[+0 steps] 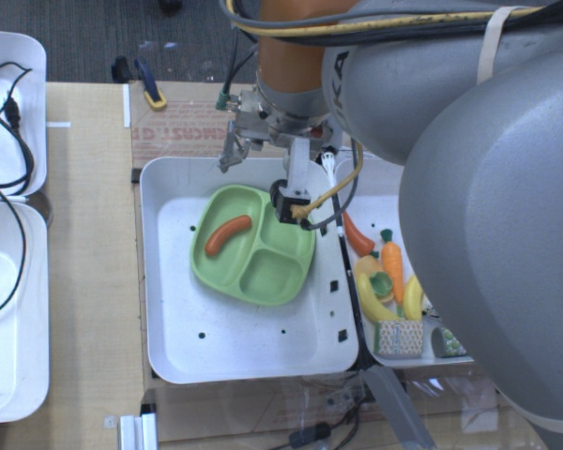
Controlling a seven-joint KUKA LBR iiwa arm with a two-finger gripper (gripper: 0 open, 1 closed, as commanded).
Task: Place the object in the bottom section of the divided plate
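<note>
A green divided plate [263, 279] lies tilted in the left white bin [169, 336]. An orange-red sausage [228, 233] rests in the plate's upper-left section, lying at a slant. The plate's two other sections hold nothing. My gripper [231, 154] hangs over the bin's far rim, above and just behind the plate's top edge, apart from the sausage. The wrist and the large grey arm cover the plate's upper right edge.
The right bin [394, 204] holds several toy foods: a carrot [392, 268], a banana [371, 298], a red piece [358, 237] and a small mesh box [400, 338]. A cardboard sheet [183, 125] lies behind the bins. White tubs [9, 279] stand at the far left.
</note>
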